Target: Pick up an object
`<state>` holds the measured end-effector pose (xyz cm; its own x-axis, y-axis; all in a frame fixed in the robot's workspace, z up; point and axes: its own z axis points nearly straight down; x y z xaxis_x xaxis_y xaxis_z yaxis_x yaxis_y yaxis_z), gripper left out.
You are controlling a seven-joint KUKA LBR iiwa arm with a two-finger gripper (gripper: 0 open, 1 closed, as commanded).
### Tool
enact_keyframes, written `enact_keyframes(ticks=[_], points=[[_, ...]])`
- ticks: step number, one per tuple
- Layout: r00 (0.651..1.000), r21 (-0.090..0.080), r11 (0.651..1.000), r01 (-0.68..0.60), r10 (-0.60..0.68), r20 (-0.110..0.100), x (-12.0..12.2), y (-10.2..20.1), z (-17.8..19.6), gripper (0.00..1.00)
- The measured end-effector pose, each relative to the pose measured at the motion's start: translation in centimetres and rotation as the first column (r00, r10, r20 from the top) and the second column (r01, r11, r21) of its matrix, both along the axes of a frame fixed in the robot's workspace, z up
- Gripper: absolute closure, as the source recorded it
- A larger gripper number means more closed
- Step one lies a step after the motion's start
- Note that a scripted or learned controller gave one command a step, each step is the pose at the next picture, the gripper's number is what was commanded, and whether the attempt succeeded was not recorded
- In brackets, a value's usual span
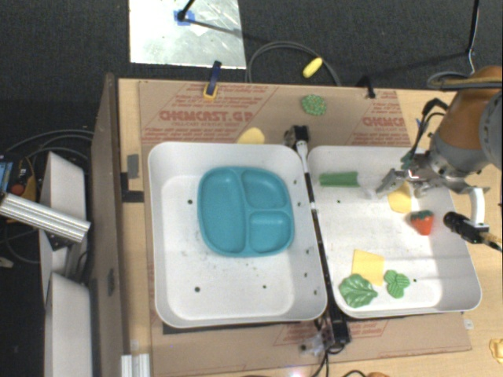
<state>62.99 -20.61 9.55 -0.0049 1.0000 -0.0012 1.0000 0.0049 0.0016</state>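
The right bin holds a green block, a yellow rounded piece, a red piece with a green top, a yellow square slice and two green leafy pieces. My gripper hangs over the back right of this bin, just behind the yellow rounded piece. Its fingers are spread open, and nothing shows between them. The orange-banded wrist rises behind it.
The left bin holds a blue divided plate. On the cardboard behind the bins lie a yellow piece and a green round piece. A black part of the arm juts over the right bin's right side.
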Motion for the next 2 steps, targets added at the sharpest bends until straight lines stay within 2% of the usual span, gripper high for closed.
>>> enact_keyframes(ticks=[1,2], points=[[1.000,-0.001,1.000,-0.002,0.002,0.005,0.14,0.00,1.26,1.00],[1.000,-0.001,1.000,-0.002,0.002,0.004,0.12,0.00,1.21,0.00]])
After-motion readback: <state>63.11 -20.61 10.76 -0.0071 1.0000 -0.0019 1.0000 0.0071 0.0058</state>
